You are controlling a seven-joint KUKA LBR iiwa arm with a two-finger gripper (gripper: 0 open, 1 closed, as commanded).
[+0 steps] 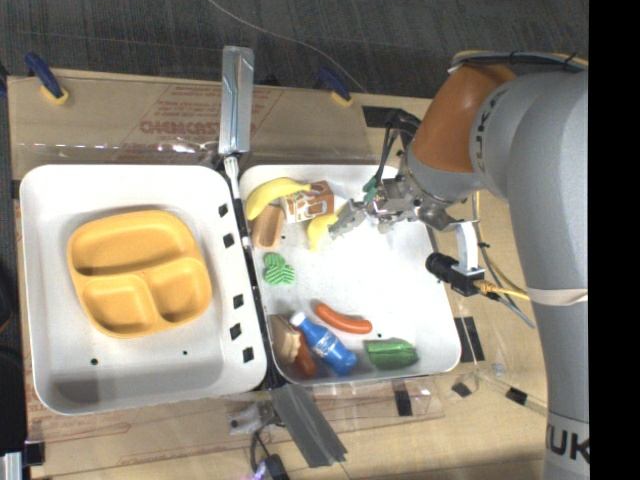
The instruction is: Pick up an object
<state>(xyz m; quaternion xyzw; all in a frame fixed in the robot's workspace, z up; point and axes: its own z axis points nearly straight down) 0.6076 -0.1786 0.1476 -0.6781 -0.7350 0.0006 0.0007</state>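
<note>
Gripper point(352, 218), grip state unclear, hovers just right of small banana point(318, 231).

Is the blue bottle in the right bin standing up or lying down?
Lying down. The blue bottle rests on its side on the right bin's floor, long axis slanting, near the bin's front edge beside the red sausage.

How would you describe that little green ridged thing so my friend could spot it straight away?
Look at the right-hand white bin, the one crowded with toy food. Follow its left wall about halfway down: the green ridged piece lies there alone, below the hot dog bun. It is bright green and rounded, unlike the darker, longer green object at the bin's bottom edge.
</note>
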